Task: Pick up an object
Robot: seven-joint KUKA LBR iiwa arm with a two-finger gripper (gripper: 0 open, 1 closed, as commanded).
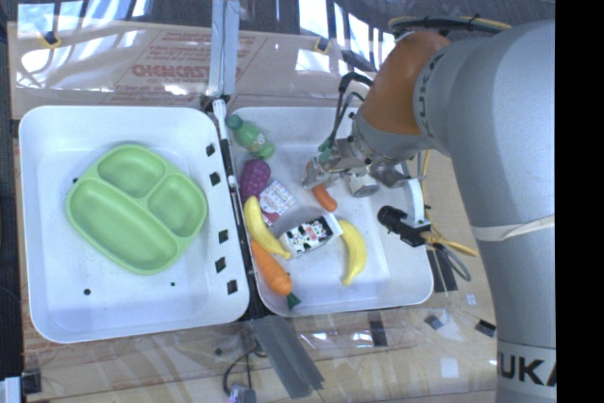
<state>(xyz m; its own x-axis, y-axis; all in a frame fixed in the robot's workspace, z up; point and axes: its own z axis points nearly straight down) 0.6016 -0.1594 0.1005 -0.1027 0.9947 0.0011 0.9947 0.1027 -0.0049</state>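
Gripper (326,173) over right bin (406,283); its grip state cannot be judged; small carrot (325,198) just beside, at six o'clock; advise centring over it, descending vertically, avoiding banana (353,250).

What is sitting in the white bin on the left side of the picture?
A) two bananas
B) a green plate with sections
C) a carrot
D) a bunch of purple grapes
B: the green plate with sections lies alone in the left bin, while the bananas, grapes and carrot are all in the right bin.
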